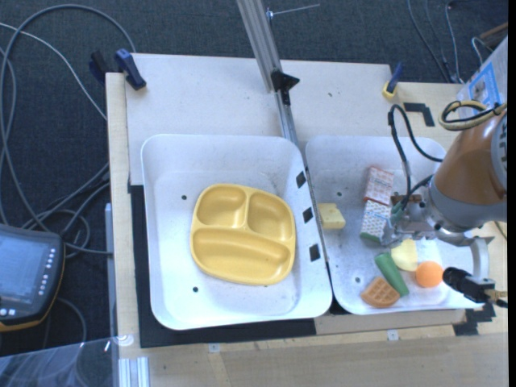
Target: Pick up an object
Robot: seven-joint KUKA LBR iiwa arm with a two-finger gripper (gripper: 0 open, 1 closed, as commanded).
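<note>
Directly beside the tool (pixel 393 234) (leftward) lies the carton (pixel 376 198).

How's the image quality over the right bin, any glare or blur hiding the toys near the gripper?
Camera view: lighting is even and soft, with no strong glare on the right bin. The orange ball, green piece and waffle read clearly, though slightly soft. The gripper is small, and the arm's bulk shades it, so detail there is poor.
</note>
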